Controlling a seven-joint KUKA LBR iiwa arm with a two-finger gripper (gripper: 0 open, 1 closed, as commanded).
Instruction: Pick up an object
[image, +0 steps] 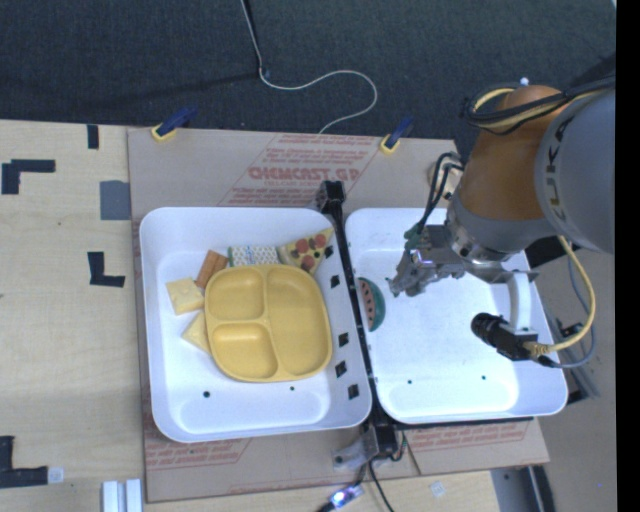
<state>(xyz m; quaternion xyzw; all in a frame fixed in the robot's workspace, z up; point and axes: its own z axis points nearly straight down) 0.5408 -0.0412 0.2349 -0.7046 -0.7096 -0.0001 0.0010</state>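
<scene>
I'm seeing two white bins sitting side by side on the counter. The left bin (160, 330) is running crowded: a yellow divided tray (268, 322) is taking up most of its floor, with small food pieces (200, 285) wedged along its far and left edges, leaving open room only at the near edge. The right bin (455, 390) is staying mostly bare across its floor. A watermelon slice toy (374, 304) is lying in the right bin, tight against the left wall beside the divider, so there's little room on that side. The gripper (408, 280) is hanging over the right bin's far-left part, just right of the slice and not touching it. The fingers are too blurred, so I can't tell their spread, and I'm seeing nothing between them.
</scene>
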